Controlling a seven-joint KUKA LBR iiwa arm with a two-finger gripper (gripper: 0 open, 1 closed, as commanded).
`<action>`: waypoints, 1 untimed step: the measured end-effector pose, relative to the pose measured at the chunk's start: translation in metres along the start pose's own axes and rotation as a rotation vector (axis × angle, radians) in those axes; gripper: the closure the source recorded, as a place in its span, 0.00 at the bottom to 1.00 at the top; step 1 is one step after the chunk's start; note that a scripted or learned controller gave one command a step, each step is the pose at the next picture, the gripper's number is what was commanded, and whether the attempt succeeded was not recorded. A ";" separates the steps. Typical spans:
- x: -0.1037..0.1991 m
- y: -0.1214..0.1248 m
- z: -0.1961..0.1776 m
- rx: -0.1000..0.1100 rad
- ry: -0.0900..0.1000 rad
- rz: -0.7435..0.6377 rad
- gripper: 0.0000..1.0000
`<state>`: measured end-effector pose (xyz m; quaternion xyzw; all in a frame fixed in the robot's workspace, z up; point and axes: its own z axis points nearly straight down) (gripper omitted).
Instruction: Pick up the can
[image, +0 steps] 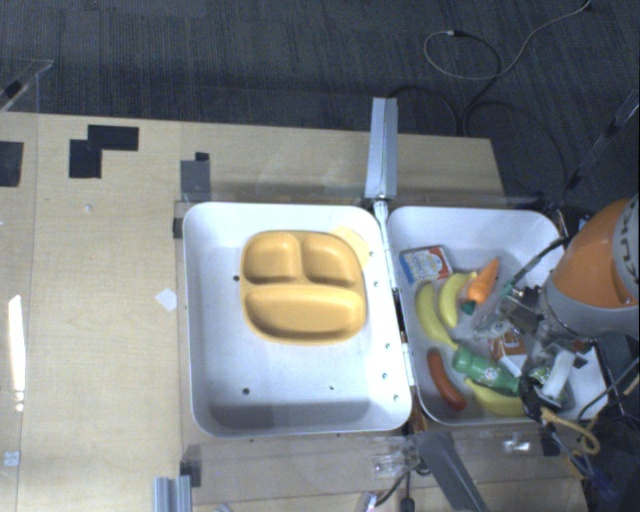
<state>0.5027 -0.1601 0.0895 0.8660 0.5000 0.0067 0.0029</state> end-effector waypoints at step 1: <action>0.002 0.002 -0.011 -0.006 0.003 -0.001 1.00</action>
